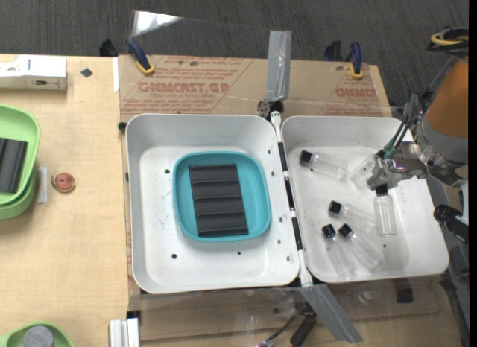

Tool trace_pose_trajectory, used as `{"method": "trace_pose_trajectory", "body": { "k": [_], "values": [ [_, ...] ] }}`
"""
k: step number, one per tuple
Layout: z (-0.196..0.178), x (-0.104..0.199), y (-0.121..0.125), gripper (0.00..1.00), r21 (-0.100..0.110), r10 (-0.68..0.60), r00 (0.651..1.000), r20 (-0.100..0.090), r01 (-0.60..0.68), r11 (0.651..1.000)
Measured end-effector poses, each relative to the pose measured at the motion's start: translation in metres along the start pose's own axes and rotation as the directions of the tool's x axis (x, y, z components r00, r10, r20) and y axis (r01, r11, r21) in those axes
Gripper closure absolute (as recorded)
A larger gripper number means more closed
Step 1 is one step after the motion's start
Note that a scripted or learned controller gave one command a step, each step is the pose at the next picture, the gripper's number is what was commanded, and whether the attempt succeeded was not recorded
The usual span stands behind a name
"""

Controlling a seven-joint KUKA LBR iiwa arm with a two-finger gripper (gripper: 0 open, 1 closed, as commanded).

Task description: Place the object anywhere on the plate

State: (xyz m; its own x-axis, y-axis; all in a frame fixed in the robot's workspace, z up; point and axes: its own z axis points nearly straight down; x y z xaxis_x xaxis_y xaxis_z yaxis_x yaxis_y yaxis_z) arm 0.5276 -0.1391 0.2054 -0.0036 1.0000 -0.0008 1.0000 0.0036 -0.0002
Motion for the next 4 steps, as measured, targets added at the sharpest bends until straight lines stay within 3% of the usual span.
{"method": "trace_pose_trajectory", "body": {
  "k": [2,3,4],
  "values": [
    [0.015,0.141,-0.006,1.00,0.005,-0.203,0.979,-0.001,0.203,0.979],
    [0.006,0.203,-0.007,1.00,0.002,-0.323,0.946,0.000,0.323,0.946],
    [0.006,0.203,-0.007,0.00,0.002,-0.322,0.947,0.000,0.322,0.947]
  ]
}}
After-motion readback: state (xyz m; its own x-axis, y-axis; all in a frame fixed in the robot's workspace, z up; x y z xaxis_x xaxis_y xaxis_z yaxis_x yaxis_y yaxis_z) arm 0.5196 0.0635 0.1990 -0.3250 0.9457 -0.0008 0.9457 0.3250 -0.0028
